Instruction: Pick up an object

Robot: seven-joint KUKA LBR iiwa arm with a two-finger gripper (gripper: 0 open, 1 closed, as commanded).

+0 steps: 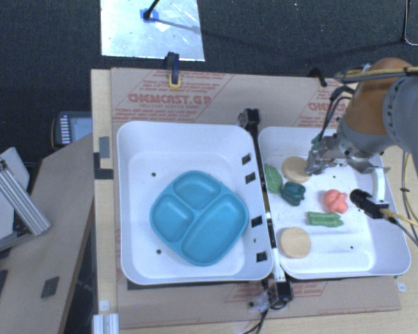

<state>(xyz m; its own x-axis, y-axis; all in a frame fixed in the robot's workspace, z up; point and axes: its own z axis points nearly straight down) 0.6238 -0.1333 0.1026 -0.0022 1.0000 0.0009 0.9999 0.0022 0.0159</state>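
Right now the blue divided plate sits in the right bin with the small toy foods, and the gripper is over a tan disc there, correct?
Not quite. The camera view shows the blue divided plate in the left bin, apart from the toy foods. The gripper is indeed over a tan disc in the right bin.

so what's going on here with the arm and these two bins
A grey robot arm reaches in from the right over the right bin, its gripper low beside a tan disc. Nothing is visibly held. Loose in that bin lie a second tan disc, a pink piece, green pieces and a teal piece. The left bin holds a blue divided plate.
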